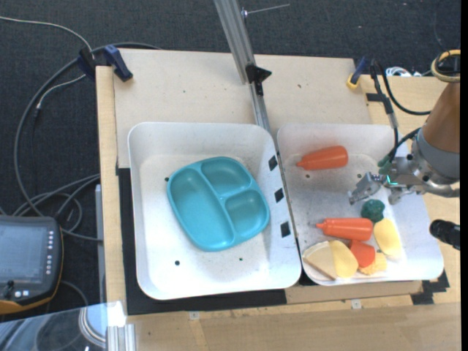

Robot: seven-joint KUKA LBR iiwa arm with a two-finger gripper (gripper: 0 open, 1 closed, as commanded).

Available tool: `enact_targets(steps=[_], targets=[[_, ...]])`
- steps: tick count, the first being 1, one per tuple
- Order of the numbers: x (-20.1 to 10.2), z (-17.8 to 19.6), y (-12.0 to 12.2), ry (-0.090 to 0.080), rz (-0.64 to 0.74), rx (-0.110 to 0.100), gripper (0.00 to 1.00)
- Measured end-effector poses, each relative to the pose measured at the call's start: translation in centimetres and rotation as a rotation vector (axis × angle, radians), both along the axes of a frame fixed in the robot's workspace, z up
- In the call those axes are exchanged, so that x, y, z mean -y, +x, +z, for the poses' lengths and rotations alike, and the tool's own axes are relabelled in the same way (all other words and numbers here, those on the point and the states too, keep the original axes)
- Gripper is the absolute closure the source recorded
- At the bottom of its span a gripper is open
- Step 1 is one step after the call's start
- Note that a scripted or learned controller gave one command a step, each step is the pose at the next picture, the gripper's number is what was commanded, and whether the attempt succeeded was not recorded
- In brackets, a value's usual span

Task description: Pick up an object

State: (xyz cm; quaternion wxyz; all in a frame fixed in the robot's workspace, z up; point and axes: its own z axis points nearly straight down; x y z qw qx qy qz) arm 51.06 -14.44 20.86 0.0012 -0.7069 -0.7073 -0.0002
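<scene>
A cluster of smooth plastic toy foods is seen in the right bin [292, 218]: an orange bottle-shaped piece [322, 159] lying apart near the far wall, a second orange bottle [345, 229], a dark green round piece [374, 210], two yellow oblong pieces [387, 238] and a red one [363, 254] gathered at the near right corner. The gripper [369, 185] is positioned low over this bin, just above the green piece; nothing is seen between the jaws, and their spread cannot be told. A turquoise compartment tray [216, 202] is held in the left bin [146, 218]. Both speckled white bins are carried on a pale wooden tabletop [183, 86], surrounded by dark carpet [44, 123] with loose cables.
</scene>
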Motion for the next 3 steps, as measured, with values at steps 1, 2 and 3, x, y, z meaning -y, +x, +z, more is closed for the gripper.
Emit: enact_targets(steps=[1, 2, 3], targets=[[-0.3, -4.3, 0.1, 0.001, -0.001, -0.005, 0.00], [-0.1, -8.7, -0.7, 0.001, -0.002, -0.005, 0.00], [-0.1, -10.8, 0.3, -0.005, -0.001, 0.029, 0.00]])
